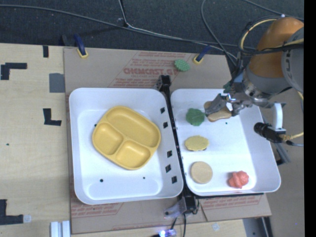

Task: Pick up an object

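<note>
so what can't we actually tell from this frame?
- Camera view: the end effector is over a tan object beside the green piece in the right bin. Its fingers blur into the object, so a grasp is unconfirmed.
- The tan object's shape: partly covered by the end effector.
- The arm's upper links: cut off by the right edge.
- The small green item on the cardboard: too small to identify.

We see open white floor along the right bin's far right side. A green leafy piece, yellow oval piece, round tan biscuit and red lumpy piece crowd its left and front.
</note>
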Action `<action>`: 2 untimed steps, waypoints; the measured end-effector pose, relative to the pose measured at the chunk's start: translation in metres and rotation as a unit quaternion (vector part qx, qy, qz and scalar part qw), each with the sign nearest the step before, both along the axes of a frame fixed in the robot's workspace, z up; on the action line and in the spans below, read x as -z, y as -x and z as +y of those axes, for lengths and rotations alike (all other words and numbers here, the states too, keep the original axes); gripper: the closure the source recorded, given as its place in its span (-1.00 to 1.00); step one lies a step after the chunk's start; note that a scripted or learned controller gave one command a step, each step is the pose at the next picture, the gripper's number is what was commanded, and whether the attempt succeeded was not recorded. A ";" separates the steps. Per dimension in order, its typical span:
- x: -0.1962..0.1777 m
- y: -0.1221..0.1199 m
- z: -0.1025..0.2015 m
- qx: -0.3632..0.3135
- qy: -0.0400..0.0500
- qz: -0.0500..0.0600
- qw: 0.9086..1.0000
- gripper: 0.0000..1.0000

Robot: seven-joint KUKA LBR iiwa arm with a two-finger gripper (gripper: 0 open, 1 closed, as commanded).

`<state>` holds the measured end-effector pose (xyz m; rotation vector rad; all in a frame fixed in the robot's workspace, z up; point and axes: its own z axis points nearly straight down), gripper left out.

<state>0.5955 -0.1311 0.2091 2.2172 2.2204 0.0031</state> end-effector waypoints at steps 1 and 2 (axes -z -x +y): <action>0.006 0.016 0.045 -0.001 -0.001 0.003 1.000 1.00; 0.001 0.037 0.087 -0.002 -0.001 0.003 1.000 1.00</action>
